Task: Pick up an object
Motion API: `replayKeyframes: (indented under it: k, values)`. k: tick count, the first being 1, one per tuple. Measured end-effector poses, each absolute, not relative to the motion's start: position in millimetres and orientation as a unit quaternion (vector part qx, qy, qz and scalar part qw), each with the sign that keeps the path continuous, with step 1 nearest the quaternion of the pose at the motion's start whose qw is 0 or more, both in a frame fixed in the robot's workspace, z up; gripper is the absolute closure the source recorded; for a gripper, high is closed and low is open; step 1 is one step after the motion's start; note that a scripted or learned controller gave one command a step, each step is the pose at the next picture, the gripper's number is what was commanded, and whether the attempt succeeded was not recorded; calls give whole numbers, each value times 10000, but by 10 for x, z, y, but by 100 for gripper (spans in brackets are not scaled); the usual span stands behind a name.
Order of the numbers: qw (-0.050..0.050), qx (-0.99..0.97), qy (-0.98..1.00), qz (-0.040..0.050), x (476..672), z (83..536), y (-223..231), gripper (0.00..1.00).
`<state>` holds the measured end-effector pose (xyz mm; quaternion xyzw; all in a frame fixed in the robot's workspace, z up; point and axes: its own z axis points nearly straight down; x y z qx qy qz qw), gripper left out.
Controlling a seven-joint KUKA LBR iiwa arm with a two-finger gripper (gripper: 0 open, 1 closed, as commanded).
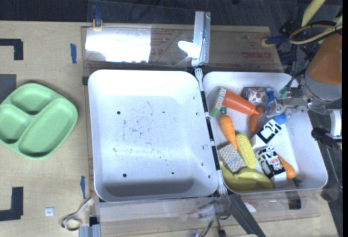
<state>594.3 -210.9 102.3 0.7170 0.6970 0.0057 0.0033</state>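
2 shallow white bins are set side by side on the bench. The left bin (109, 89) shows a bare floor with faint scuff marks and a few small dark dots. The right bin (312, 146) carries all the loose objects, crowded along its left and near sides.

The arm is seen at the right edge, its orange band (326, 62) above the wrist, and the gripper (283, 101) is lowered over the far right part of the right bin. Whether its fingers are spread or closed cannot be told, since they merge with the clutter beneath them.

Just left of the gripper an orange cone-shaped piece (239, 103) is laid across the far part of the bin, with a small printed packet (256, 93) beside it. Just near of the gripper a black and white block (268, 131) is found, printed with bold white marks that cannot be read. Further left, a carrot (228, 128) and a yellow corn cob (246, 149) are laid lengthwise, well apart from the gripper. A speckled tan block (232, 158) is set beside the corn, and a banana (246, 179) is laid along the near wall. A second black and white printed item (269, 161) is placed at the near right; its lettering is too small to read.

On the bench, left of both bins, a green divided plate (35, 120) is placed. Faint red print on the clear panel (147, 45) behind the bins cannot be made out.
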Motion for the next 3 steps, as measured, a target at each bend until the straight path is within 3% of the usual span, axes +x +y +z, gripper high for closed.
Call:
replayKeyframes:
  k: [1,2,3]
  values:
    - [-8,7589,6512,-10,6214,1960,-2176,100]
    - [-26,6603,7510,-10,5886,1698,-1526,100]
    - [5,7403,6723,2,5955,1281,-1842,100]
